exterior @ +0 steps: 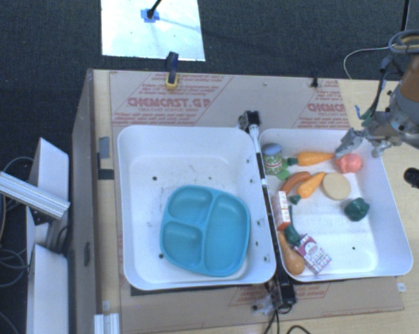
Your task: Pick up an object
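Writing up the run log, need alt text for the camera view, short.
A grey arm's gripper hangs over the far right edge of the right white bin, beside a pink toy, among carrots, a tan disc, a small can and a dark green piece. The left white bin holds a blue divided plate.

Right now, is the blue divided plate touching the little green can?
Apart. The camera view shows the blue divided plate in the left bin and the green can in the right bin, with both bin walls between them.
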`<state>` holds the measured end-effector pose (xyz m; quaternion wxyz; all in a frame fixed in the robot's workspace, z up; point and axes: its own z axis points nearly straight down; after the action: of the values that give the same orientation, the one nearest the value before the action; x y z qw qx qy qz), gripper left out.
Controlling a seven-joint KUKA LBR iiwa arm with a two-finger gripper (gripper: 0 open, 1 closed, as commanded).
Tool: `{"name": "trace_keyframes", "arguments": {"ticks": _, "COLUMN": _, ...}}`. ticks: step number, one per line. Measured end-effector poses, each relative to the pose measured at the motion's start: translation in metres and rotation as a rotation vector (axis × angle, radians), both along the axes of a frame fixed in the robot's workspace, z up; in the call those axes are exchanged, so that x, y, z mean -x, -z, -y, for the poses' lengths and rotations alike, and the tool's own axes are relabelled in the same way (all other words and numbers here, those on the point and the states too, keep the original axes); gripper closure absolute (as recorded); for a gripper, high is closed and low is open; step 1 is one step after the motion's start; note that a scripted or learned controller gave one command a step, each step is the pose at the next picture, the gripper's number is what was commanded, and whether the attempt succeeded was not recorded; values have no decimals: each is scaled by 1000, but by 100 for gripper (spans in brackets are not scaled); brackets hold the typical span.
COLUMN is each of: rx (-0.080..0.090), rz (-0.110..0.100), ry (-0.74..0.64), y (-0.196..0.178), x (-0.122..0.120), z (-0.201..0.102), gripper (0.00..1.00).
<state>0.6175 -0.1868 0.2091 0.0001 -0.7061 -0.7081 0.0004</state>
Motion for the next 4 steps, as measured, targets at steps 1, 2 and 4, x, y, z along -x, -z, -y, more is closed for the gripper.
{"name": "trace_keyframes", "arguments": {"ticks": 1, "rx": -2, "rz": -3, "ry": -2, "y": 82, "x": -9, "z": -69, "gripper": 0}}
{"name": "trace_keyframes", "arguments": {"ticks": 2, "rx": 2, "rz": 7, "ry": -2, "y": 105, "x": 14, "z": -102, "gripper": 0}}
{"name": "trace_keyframes", "arguments": {"ticks": 4, "rx": -1, "rz": -1, "ry": 1, "y": 127, "x": 14, "z": -64, "gripper": 0}}
